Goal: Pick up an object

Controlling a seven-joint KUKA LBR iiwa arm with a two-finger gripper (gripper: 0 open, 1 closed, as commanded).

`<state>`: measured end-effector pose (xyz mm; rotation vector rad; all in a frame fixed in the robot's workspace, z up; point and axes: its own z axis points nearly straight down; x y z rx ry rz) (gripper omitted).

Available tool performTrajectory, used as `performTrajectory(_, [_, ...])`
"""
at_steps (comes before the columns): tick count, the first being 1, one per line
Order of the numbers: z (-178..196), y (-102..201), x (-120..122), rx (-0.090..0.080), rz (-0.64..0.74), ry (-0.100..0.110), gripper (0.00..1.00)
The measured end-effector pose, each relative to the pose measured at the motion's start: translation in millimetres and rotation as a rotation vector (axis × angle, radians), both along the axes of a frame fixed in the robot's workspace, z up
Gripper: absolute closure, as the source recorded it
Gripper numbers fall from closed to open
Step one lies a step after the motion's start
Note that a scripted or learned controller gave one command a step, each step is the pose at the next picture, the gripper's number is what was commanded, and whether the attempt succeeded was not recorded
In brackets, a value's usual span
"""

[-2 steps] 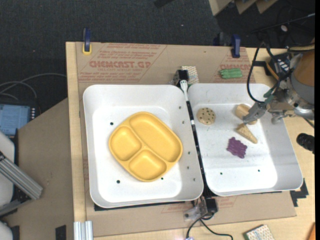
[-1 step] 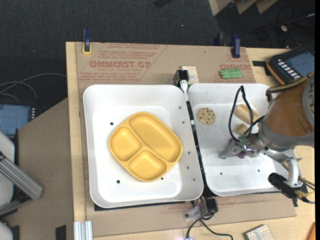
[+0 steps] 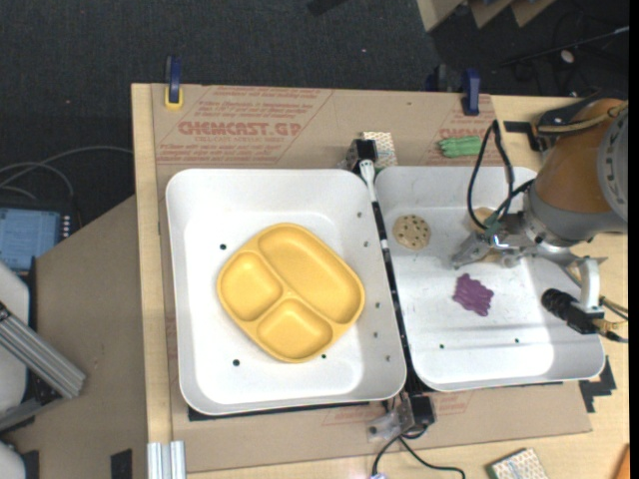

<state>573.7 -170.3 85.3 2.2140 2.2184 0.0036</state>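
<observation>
Grey with an orange band, the arm [image 3: 584, 183] bends in over the right bin's [image 3: 439, 362] far right edge, its gripper [image 3: 477, 249] low inside with fingers spread and nothing between them. A purple object [image 3: 473, 293] lies mid-bin just beside the fingertips; a cookie [image 3: 410, 231] sits near the far left corner.

Yellow divided plate [image 3: 290, 291] in left bin [image 3: 190, 267]; purple object [image 3: 473, 294], cookie [image 3: 410, 232] in right bin [image 3: 499, 367].

A divided plate [image 3: 290, 291] lies in the left bin [image 3: 190, 267]; a cookie [image 3: 410, 231] and grapes [image 3: 473, 293] in the right bin [image 3: 439, 352].
</observation>
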Motion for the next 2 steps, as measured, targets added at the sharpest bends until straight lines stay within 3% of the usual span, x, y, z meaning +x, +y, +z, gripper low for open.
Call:
performTrajectory(1, [0,-41,27,0.0,-0.003,0.002,0.0])
performTrajectory(2, [11,-39,27,0.0,-0.002,0.001,1.0])
